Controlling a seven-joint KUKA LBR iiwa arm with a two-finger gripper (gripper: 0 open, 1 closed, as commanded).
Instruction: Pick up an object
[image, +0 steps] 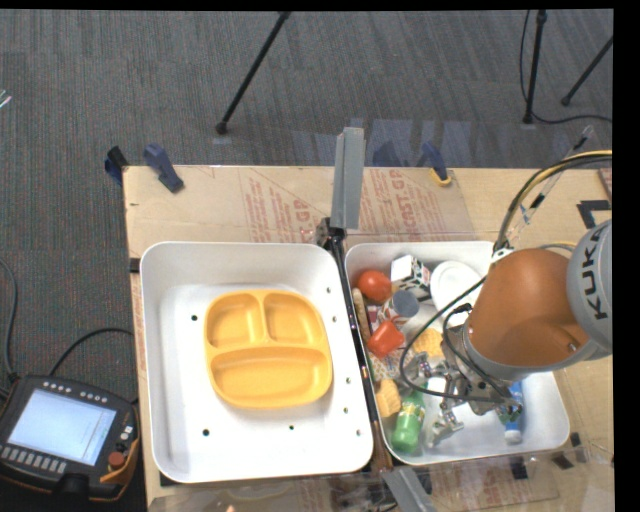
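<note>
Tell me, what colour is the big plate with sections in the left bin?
Yellow. The divided plate shows clearly in the camera view.

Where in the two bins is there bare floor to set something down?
Left bin: bare white floor all round the yellow divided plate, widest along the left wall. Right bin: crowded with small items under the gripper; little bare floor near its right wall.

Left bin (165, 300): white, shallow, at about 8 o'clock from the middle of the view.
Yellow tray (268, 348): it lies inside the left bin and has three compartments, two small ones at 12 o'clock and one long one at 6 o'clock.
Teach pendant (65, 435): on the floor at 8 o'clock, its screen lit.
Blue clamp (163, 168): at 10 o'clock, on the bench edge.
Tripod legs (255, 65): on the grey carpet at 12 o'clock.
</note>
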